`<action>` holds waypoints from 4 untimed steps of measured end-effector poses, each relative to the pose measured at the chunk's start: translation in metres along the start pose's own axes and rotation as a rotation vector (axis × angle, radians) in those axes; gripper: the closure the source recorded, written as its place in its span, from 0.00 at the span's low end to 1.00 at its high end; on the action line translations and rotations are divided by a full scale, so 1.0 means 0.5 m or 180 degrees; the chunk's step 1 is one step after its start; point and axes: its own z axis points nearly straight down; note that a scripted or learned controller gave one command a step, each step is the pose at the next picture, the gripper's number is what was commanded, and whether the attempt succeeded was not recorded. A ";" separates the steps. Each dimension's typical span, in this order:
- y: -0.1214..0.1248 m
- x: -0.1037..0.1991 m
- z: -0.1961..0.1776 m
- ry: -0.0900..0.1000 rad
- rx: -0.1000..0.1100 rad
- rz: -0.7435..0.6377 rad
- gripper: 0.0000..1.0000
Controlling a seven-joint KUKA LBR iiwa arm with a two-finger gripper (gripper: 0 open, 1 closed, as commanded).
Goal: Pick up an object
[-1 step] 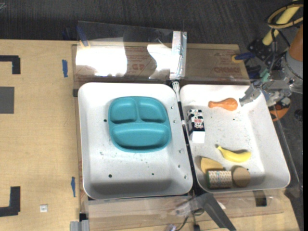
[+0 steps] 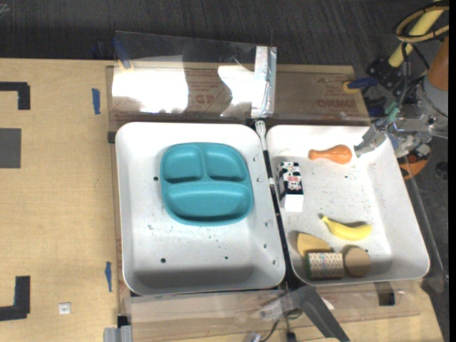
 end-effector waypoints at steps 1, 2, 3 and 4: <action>-0.011 -0.007 0.287 0.0007 0.0022 -0.0250 0.00; 0.037 0.032 0.121 -0.0008 -0.0025 -0.0250 0.00; 0.030 -0.010 0.309 -0.0009 -0.0027 -0.0555 0.00; 0.075 0.098 0.223 -0.0012 -0.0024 -0.1362 0.00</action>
